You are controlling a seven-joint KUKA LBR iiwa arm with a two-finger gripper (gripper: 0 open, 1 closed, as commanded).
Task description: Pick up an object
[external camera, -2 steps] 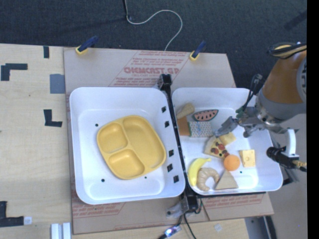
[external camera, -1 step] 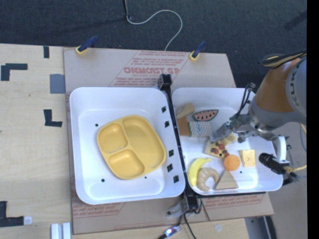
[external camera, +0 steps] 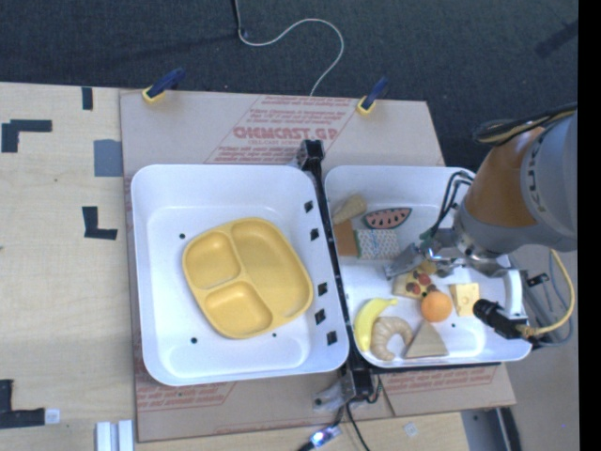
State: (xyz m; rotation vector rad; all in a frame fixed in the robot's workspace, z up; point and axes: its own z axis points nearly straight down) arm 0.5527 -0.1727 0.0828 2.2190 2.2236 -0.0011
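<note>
Camera view, looking down at a slant: grey arm with orange band [external camera: 512,191] enters from the right edge of the frame and bends down into the right-hand shallow white bin [external camera: 399,178]. Two-finger gripper [external camera: 420,256] sits low at the middle of that bin, metal parts pointing toward frame left. Cannot tell from here whether it is released or clenched, and nothing is seen gripped.

Just below the gripper tip: a small pizza-slice toy with red dots [external camera: 414,283], apparently touching or nearly so. Right beside it, lower, a round orange fruit toy [external camera: 435,307]. A yellow cheese-like block [external camera: 464,299] lies just right of the orange. Left of the gripper, a speckled grey-green square block [external camera: 377,244], with a brown flat block [external camera: 345,241] against the bin's left wall. Above those, a tan wedge [external camera: 349,208] and a red watermelon slice toy [external camera: 387,219].

Lower part of the bin: a yellow banana toy [external camera: 368,316] curving around a beige croissant toy [external camera: 391,335], and a tan triangular bread slice [external camera: 427,344] beside it.

Left-hand shallow white bin [external camera: 160,252] holds a yellow three-compartment plastic tray [external camera: 247,276], tilted diagonally, near centre.

Both bins rest on a brown cardboard sheet with red lettering [external camera: 272,130], held by blue-and-yellow clamps [external camera: 163,85] at its upper edge. A white cable [external camera: 291,31] loops across the dark floor at the top of the frame.
</note>
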